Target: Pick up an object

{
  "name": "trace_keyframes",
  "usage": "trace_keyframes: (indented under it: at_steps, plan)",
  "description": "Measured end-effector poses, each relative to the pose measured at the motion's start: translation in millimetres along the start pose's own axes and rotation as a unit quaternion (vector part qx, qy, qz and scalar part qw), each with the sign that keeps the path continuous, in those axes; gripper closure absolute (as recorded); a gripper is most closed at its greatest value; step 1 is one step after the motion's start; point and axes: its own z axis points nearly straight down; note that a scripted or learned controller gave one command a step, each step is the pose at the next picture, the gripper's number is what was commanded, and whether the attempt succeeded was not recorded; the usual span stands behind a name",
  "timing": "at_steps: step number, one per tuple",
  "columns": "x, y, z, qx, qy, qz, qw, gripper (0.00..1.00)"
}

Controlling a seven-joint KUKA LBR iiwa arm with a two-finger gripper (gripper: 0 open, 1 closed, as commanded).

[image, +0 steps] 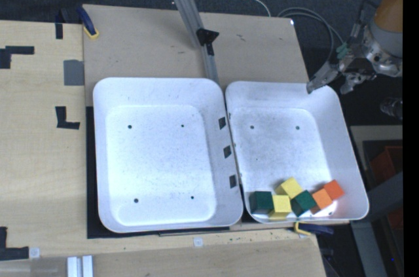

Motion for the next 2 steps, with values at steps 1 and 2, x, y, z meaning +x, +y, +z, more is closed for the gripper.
trace_keyframes:
  at_steps: [1,2]
  plan:
    - [35.1,-96.2,140.2,0.006,0.003,0.001,1.0000,0.00]
    - [49.1,-93.2,179.9,0.001,0.001,0.000,1.0000,0.00]
